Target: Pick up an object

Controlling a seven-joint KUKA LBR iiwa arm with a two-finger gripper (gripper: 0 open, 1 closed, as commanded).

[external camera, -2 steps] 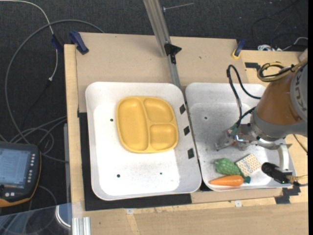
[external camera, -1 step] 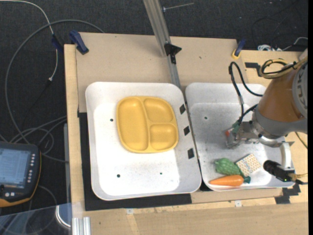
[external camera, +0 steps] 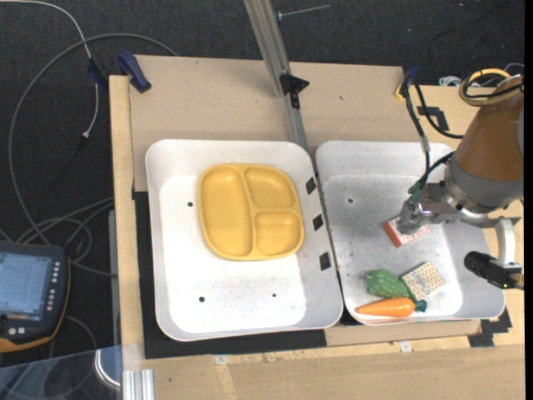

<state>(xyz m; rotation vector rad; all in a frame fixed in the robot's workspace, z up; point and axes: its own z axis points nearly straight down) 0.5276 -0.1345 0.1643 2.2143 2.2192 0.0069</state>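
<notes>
At the right of the frame, the tool (external camera: 414,217) hangs low over the right bin (external camera: 358,182), right above a small red block (external camera: 398,233); I cannot tell its state. Lower right lie a carrot (external camera: 385,308), a green vegetable (external camera: 385,283) and a patterned card (external camera: 424,279). A yellow divided plate (external camera: 250,210) sits in the left bin (external camera: 171,223).

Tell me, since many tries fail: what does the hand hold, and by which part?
Cannot be told: the hand sits over the red block.
</notes>
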